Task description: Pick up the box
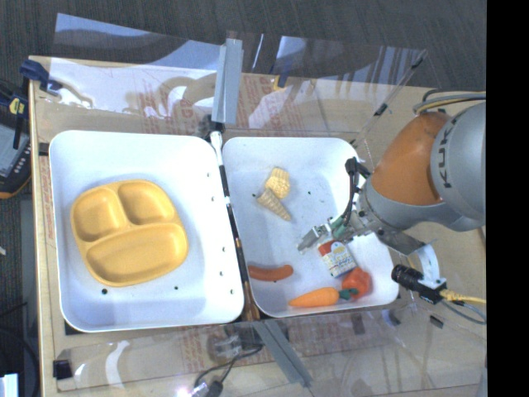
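Box (337,259): a small white carton with a red top and a dark label, lying tilted in the right bin (248,160), towards its near right corner.
Neighbours: a red pepper (357,283) sits just beside the box on its near right; a carrot (315,299) lies along the near wall, close by; a sausage (270,272) lies to the near left, a little apart; a corn cob (278,183) and an ice-cream cone (276,206) are further off towards the far left.
My fingers (324,236): down in the right bin, right over the far end of the box; they look spread apart, one metal tip out to the left on the bin floor, the other by the red top. Nothing is clamped between them as far as I can see.
Step in hand: I judge this as the approach and line-up, with the grasp not yet made.
Next move: I need to straddle the box across its narrow sides, settle lower, then close and lift straight.
Edges: the right wall of the bin is close behind my wrist, and the near wall lies just past the pepper and carrot.
Open room: bare bin floor lies to the left and far side of the box, so any sideways correction is safest that way.
Left bin (58,222): holds a yellow divided plate (129,230), well apart from my work.
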